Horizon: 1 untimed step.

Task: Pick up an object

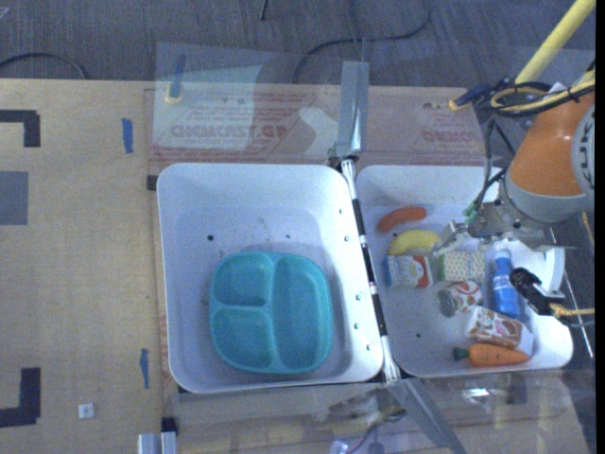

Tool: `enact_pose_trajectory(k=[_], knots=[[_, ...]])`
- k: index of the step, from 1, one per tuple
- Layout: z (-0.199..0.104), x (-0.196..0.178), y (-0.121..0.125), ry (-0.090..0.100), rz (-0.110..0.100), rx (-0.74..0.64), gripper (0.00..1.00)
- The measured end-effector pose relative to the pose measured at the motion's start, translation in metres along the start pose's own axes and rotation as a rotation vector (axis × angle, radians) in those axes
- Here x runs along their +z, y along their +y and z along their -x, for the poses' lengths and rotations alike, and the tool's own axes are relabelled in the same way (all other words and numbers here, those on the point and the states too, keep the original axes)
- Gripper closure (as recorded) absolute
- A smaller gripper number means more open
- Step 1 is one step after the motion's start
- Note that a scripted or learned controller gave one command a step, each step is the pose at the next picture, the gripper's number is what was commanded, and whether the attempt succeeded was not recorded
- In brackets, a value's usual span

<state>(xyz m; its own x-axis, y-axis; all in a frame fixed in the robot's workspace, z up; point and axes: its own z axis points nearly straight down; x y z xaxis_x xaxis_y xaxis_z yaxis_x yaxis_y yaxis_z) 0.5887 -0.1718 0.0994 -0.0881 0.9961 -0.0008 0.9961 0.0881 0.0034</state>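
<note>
I see the arm [553, 154] reaching in from the right over the right bin [430, 189], with the gripper [473, 229] low above the back half of that bin. From this slant I cannot tell whether it is open or closed, or whether it grips anything, because the wrist sits over it.

The pickable things all lie in this bin, crowded close to the gripper. A yellow banana [414, 242] lies just to its left. A speckled pale box [460, 265] lies just in front of the gripper, so close that I cannot say if they touch. A blue bottle [504, 288] lies just right of that box, under the wrist. A red-and-white carton [408, 270] lies at the box's left side, below the banana. An orange-red sausage [403, 218] lies a little further back and left, near the banana. Towards the front I see a small can [458, 299], then a printed carton [496, 327] with a carrot [496, 355] just before it at the front wall.

The left bin [189, 206] is well apart from the gripper and holds a teal divided plate [272, 312].
</note>
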Motion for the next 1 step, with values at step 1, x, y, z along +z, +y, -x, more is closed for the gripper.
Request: enact_pose_trajectory(k=[1], knots=[[0.0169, 0.0083, -0.0425, 0.007, 0.014, -0.092, 0.0]])
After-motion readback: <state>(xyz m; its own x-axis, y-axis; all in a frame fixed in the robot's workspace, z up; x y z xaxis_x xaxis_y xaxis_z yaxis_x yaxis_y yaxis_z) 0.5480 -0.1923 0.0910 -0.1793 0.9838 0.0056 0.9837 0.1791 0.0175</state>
